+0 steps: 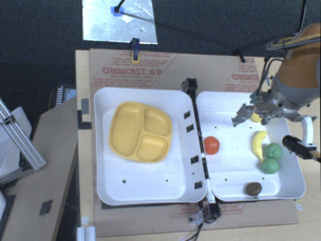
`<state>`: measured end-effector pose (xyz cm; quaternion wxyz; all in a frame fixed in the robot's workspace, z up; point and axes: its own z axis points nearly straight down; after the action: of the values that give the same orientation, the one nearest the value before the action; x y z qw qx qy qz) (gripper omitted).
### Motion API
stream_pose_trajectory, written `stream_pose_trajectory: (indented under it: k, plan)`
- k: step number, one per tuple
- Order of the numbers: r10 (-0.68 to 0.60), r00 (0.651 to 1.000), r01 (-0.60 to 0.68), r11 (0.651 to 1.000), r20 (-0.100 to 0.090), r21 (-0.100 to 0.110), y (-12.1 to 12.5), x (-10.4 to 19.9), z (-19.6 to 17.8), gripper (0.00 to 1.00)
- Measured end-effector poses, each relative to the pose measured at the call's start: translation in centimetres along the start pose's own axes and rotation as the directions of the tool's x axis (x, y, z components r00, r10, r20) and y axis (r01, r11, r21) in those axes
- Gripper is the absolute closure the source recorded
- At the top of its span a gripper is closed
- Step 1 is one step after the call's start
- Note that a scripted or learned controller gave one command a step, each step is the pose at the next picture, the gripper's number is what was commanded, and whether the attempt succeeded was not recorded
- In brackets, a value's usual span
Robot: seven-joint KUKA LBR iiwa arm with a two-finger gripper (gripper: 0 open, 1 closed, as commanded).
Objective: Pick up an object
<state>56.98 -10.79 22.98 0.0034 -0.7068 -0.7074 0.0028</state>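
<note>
In the right bin (286,190) lie a tomato (212,145), a banana (258,143), two green balls (271,158) and a brown lump (253,189), while the claw (249,113) hovers above, whether open I cannot tell.

In the right bin (225,185): an orange ball (211,145) at nine o'clock, a banana (258,143) with two green balls (271,158) at three, a brown piece (253,188) at six.
</note>
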Motion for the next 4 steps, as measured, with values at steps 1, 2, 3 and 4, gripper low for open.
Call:
stream_pose_trajectory:
  k: [1,2,3,4]
  plan:
    - [-0.002,1.000,0.002,1.000,0.001,-0.010,0.2,0.0,-0.5,0.00]
    - [0.000,1.000,0.000,1.000,0.001,-0.007,-0.4,0.0,3.9,0.00]
    - [0.000,1.000,0.000,1.000,0.000,-0.007,-0.4,0.2,8.1,0.00]
    - [0.002,1.000,-0.002,1.000,0.006,-0.019,0.3,0.5,12.2,0.00]
